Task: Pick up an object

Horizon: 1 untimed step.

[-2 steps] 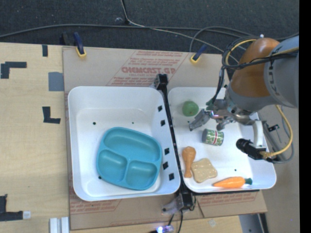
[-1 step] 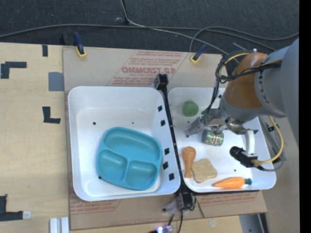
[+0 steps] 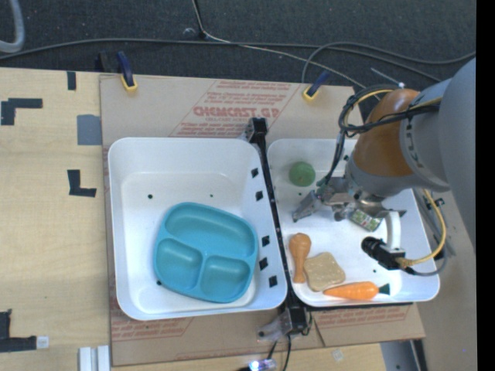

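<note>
In the right bin [image 3: 418,288], my gripper [image 3: 322,209] hangs low over the bin floor. It is open, with its two grey fingers spread and nothing between them. A green ball [image 3: 302,174] lies just up and left of it, apart from the fingers. Toward the front of the bin, below the gripper, lie a toy drumstick [image 3: 299,252], a slice of toy bread [image 3: 324,271] and a carrot [image 3: 352,291]. A small greenish item [image 3: 365,220] sits partly under the wrist.
The left bin [image 3: 124,168] holds a blue divided tray [image 3: 206,251]. A black divider [image 3: 267,207] runs between the bins. The grey arm with its orange band [image 3: 387,141] covers the back right of the right bin. Cables [image 3: 387,252] trail beside the wrist.
</note>
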Available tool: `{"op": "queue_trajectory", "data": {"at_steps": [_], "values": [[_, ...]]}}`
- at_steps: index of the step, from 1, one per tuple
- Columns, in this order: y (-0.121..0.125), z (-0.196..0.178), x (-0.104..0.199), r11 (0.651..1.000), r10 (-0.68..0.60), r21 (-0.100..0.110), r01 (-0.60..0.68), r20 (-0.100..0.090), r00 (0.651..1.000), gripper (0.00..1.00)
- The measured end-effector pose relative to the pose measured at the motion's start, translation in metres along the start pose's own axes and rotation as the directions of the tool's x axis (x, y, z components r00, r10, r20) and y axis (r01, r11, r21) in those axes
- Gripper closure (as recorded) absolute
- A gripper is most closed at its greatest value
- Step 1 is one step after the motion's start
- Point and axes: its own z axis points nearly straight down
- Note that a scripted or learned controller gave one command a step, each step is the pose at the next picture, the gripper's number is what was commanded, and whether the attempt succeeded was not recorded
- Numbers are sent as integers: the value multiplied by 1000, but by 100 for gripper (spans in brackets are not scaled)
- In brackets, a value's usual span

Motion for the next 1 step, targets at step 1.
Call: {"op": "queue_trajectory", "data": {"at_steps": [1], "values": [[0, -8, 1, 1000, -1, 2, 1, -1, 1000, 100]]}}
